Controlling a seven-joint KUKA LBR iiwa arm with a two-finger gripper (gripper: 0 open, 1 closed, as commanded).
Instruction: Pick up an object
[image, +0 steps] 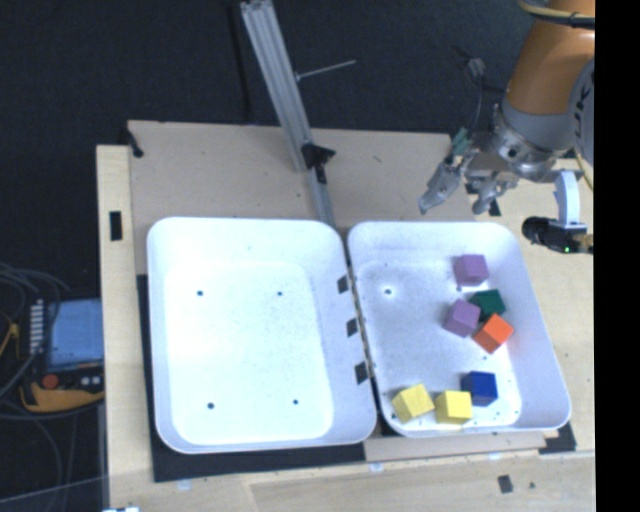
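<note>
The right bin (395, 330) holds several small blocks. Two purple blocks (470, 268) (462, 317) lie near its right side, with a dark green block (489, 302) and an orange block (492, 333) beside them. A blue block (480, 386) and two yellow blocks (412, 402) (454, 405) sit along the near edge. My gripper (458, 203) hangs above the far rim of the right bin, up and away from the blocks. Its fingers are spread open and nothing is between them.
The left bin (240, 330) lies beside the right one. A slanted metal rail (285, 95) runs down to the gap between the bins. A blue device (75, 335) with cables sits off the bench at the left.
</note>
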